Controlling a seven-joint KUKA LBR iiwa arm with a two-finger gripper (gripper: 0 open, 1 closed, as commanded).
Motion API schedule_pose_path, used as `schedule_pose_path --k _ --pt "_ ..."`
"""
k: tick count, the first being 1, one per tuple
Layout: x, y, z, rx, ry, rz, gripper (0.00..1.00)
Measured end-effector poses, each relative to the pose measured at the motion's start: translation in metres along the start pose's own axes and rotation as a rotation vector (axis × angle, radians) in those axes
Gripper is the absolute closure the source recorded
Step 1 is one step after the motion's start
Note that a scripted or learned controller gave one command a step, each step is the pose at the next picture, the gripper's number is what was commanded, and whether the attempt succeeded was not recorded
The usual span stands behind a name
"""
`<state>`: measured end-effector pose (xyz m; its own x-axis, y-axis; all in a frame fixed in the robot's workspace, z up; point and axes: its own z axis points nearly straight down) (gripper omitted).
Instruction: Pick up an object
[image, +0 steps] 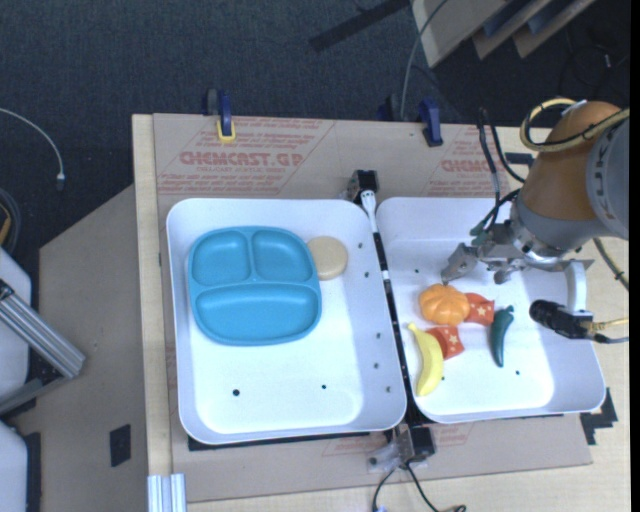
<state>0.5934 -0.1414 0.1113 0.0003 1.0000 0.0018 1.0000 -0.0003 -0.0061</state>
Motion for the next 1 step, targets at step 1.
schedule_pose_path --k 1 --pt "-0.0004 0.0017 -0.0139 -0.007 -0.002 0.0 1.0"
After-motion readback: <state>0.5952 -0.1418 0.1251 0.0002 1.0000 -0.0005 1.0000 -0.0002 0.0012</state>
